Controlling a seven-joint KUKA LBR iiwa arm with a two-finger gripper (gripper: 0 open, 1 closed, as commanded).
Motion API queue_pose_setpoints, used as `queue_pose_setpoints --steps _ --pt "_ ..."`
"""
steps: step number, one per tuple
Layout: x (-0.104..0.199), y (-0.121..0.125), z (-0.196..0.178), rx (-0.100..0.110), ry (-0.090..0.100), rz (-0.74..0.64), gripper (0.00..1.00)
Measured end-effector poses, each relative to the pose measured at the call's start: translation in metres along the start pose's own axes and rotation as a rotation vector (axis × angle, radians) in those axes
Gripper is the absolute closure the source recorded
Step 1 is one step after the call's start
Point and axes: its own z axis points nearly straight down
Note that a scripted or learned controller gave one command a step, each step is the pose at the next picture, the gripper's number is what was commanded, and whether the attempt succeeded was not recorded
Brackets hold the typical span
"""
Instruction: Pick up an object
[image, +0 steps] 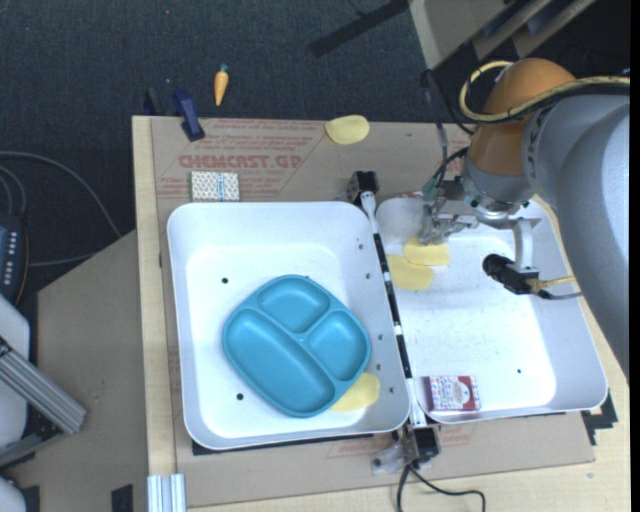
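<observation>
Yellow pieces sit directly under the end effector.
They lie in the right bin, long axis slanting leftward; I cannot tell the grip's state.

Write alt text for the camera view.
The end effector hovers over pale yellow pieces at the right bin's far left corner. The left bin holds a blue divided plate; a small red packet lies in the right bin.

dark carpet floor surrounds a cardboard-topped bench, black cables trailing at left.
</observation>
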Motion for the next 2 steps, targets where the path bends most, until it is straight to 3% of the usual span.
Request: queue_pose_setpoints --steps 1,2 --pt "0.0 0.0 0.0 0.001 0.0 0.0 0.0" --pt "0.0 -0.002 0.012 0.008 0.003 0.001 0.0"
